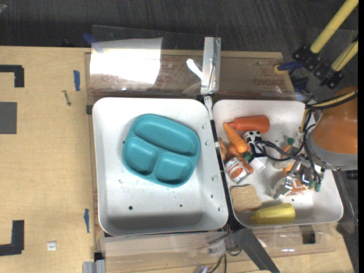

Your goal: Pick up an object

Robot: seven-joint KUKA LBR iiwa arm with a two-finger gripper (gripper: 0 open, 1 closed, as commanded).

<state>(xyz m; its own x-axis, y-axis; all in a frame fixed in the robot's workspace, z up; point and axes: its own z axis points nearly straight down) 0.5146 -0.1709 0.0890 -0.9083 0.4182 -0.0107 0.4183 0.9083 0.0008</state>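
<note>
Yellow banana (274, 212) sits nearest in the right bin (335, 209), gripper (297, 182) hovering just above it, can't tell its state, so I'd drop straight down, centred

1. We see a light brown wooden table (40, 169) with black marks and small bits of blue tape (76, 79).
2. Behind the table, we see a dark grey floor (142, 4).
3. Bright light shines on a clear plastic sheet (128, 67).
</note>
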